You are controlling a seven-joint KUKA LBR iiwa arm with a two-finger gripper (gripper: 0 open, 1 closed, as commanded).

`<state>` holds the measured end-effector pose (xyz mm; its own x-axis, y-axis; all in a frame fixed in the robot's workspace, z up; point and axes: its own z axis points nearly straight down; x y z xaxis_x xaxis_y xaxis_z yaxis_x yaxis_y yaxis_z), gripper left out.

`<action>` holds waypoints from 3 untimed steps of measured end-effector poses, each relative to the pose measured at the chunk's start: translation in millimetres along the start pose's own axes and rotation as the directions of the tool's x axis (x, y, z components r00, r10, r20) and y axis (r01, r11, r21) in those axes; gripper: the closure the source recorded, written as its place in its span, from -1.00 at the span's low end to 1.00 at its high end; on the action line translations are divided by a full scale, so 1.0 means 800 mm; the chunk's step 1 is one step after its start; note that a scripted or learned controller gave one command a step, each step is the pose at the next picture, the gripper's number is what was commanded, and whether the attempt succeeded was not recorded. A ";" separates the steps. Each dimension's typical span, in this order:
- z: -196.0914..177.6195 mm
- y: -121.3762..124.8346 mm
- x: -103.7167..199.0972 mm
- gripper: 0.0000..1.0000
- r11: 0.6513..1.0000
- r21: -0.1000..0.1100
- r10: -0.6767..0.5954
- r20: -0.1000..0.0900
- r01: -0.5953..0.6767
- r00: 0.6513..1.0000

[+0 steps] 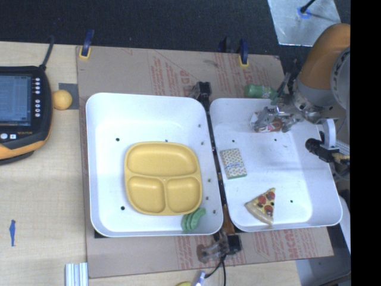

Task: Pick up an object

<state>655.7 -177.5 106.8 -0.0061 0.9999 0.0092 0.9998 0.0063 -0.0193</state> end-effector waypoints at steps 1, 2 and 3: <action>-0.055 0.001 0.084 1.00 1.000 -0.017 0.001 0.009 -0.001 1.000; -0.136 -0.026 0.099 1.00 1.000 -0.019 0.003 0.009 -0.003 1.000; -0.143 -0.061 0.064 1.00 1.000 -0.016 0.005 0.009 -0.005 1.000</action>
